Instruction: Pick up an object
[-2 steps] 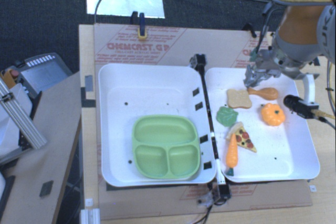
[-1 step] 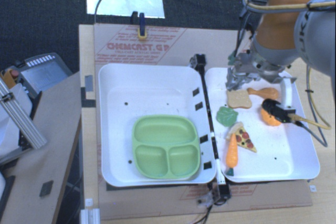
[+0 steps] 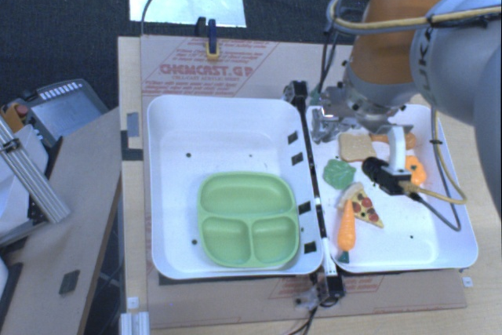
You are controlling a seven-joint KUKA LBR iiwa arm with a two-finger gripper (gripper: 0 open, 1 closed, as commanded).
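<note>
My gripper [image 3: 323, 124] hangs low over the back left corner of the right bin [image 3: 439, 247], close to the divider between the bins. Just to its right lies a slice of toast [image 3: 357, 146]. In front of that sit a green leafy piece [image 3: 339, 173], a pizza slice [image 3: 362, 205] and an orange carrot [image 3: 347, 227]. Another orange item [image 3: 416, 170] lies further right, partly hidden by the wrist hardware. Nothing shows between the gripper's tips, and the arm's grey and orange body hides the back of this bin.
The left bin [image 3: 220, 121] holds a green divided plate [image 3: 249, 220] toward its front. A black divider strip [image 3: 307, 169] runs between the bins. A grey device [image 3: 63, 110] and metal rail [image 3: 31, 176] sit off the bench at left.
</note>
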